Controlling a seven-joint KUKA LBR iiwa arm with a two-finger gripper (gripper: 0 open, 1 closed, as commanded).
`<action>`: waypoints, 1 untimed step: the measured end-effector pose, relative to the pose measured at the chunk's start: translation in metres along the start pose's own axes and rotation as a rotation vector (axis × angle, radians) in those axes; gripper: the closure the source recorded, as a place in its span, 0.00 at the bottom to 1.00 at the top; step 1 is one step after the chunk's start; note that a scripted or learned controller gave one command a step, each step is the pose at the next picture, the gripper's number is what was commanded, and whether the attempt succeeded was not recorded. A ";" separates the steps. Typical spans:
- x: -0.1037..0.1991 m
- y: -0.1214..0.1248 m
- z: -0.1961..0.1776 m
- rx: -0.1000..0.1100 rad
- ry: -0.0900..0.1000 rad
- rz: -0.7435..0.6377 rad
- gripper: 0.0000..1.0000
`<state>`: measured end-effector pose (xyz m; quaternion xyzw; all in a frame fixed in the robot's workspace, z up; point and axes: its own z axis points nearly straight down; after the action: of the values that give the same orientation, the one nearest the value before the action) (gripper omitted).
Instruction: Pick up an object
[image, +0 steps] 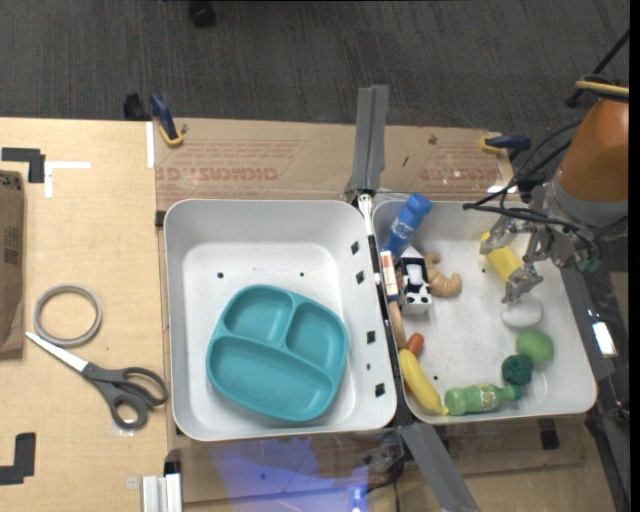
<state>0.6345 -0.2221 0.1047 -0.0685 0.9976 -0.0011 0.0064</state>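
gripper (512, 270) beside yellow block (503, 262) (right bin (480, 340))

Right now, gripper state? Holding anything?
Gripper: above the right bin, fingers spread open, nothing between them. It sits near a yellow block and a white object, gripping neither.
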 end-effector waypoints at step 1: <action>0.006 0.003 0.011 -0.004 0.006 -0.009 0.00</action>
<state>0.6287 -0.2199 0.0939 -0.0730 0.9973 0.0006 0.0031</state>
